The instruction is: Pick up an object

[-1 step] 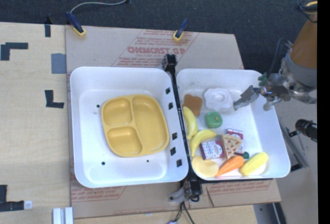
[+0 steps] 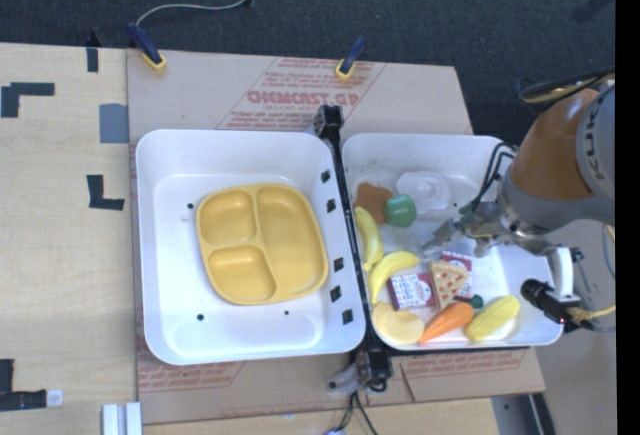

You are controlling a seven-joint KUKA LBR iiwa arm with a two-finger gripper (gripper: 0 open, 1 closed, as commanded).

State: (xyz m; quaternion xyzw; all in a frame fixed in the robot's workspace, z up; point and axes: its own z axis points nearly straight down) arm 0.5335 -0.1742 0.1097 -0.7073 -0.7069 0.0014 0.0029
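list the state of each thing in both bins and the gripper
yellow divided plate: flat, right way up in the left bin
banana: lying on its side in the right bin
carrot: lying flat by the near wall
lemon: resting beside the carrot
pizza slice: lying flat
clear cup: lying on its side
gripper: low over the right bin, nothing seen held

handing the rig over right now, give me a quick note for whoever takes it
Gripper: low in the right bin, over the toys; finger state unclear, nothing seen held.
Right bin holds a banana, carrot, pizza slice, green ball, lemon and a small carton.
Left bin holds a yellow divided plate.
Done: arm is in among the toys.
Left: grasp one and lift it.
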